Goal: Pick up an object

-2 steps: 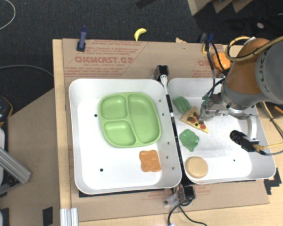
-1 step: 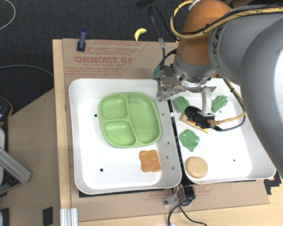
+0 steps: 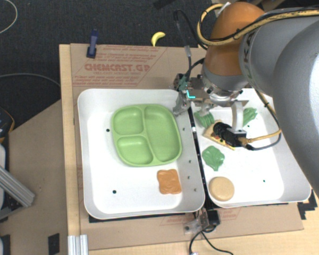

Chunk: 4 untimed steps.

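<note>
Worktop carries two shallow white bins side by side on a sheet of cardboard (image 3: pixel 117 65) with red print; the left bin (image 3: pixel 90 142) holds a green divided plate (image 3: pixel 146 134) lying flat near its middle, and an orange waffle-shaped piece (image 3: pixel 169 181) just beside the plate's near right corner, close to the bin's right wall.

The right bin (image 3: pixel 276 179) holds a green leafy piece (image 3: pixel 212 157) near its left wall; a tan round disc (image 3: pixel 221 188) lies just in front of that piece, at the near left corner; a second green scrap (image 3: pixel 204 119) lies farther back by the left wall; a third green scrap (image 3: pixel 249 115) lies towards the far side, apart from the others.

The claw (image 3: pixel 194 109) hangs over the far end of the divide between the two bins, directly beside the second green scrap; whether it is wide or narrow cannot be told, and nothing is seen held in it.

A blue clip (image 3: pixel 92 44) sits at the cardboard's far left corner; a small yellow banana-shaped thing (image 3: pixel 158 37) lies on the dark floor beyond the far edge.
</note>
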{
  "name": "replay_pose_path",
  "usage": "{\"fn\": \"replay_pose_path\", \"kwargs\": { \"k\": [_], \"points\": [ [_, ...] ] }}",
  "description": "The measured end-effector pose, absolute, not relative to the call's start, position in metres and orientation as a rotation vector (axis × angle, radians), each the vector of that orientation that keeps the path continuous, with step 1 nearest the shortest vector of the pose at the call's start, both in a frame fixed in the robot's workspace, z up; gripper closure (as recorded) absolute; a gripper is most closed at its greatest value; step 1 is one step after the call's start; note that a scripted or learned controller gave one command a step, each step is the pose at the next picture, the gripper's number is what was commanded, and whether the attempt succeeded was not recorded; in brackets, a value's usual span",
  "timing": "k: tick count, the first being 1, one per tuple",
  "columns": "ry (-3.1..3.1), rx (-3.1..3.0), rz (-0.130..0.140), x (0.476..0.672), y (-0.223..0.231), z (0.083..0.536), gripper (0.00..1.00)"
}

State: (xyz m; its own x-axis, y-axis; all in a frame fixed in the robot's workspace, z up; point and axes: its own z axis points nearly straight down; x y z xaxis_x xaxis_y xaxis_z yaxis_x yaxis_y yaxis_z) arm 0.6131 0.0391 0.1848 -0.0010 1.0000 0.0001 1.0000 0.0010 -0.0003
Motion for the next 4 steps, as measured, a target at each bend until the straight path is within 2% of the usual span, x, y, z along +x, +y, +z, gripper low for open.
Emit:
{"fn": "replay_pose_path", "kwargs": {
  "k": [1,2,3,4],
  "points": [
    [-2.212,-2.230,0.005,0.599,-0.049,0.185,0.00],
    [-2.208,-2.223,0.010,0.542,-0.101,0.110,0.00],
    [-2.223,-2.223,-0.005,0.591,-0.132,0.086,0.00],
    [-2.227,-2.228,-0.013,0.592,-0.130,0.100,1.00]
  ]
}}
